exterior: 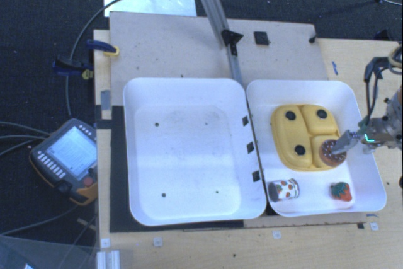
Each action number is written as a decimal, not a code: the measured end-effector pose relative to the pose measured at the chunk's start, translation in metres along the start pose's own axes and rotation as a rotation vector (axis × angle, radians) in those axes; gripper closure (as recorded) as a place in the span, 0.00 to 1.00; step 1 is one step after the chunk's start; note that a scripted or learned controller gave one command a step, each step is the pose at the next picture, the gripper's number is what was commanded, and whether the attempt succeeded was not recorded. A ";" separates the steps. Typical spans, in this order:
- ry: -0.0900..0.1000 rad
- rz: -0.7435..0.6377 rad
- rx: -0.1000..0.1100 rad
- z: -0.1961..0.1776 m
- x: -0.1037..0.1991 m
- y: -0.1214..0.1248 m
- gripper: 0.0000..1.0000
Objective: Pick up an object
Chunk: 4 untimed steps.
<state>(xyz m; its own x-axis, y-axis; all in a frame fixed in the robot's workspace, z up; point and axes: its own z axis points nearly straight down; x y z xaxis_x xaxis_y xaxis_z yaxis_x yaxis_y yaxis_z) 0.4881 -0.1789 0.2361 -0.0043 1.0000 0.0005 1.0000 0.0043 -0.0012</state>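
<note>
Nearest the front rim of the right bin lay a small patterned can and a red-green piece. Tool hovered over a brown disc beside the yellow tray, apparently touching; its grip state could not be told. Nothing lifted; pick outstanding.

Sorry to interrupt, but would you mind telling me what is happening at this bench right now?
A robot arm reaches in from the right, trying to pick something up. Its tool is down over a small brown round object at the edge of a yellow divided tray in the right bin. Whether it has a grip is unclear. A small can and a red-and-green item lie nearer the front. The left bin sits alongside.
</note>
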 end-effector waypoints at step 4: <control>0.006 0.003 0.003 0.147 0.006 0.006 0.00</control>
<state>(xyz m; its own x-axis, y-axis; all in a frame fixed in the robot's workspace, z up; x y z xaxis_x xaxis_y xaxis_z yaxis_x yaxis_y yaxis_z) 0.4934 -0.1723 0.0887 -0.0014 1.0000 0.0061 1.0000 0.0015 -0.0043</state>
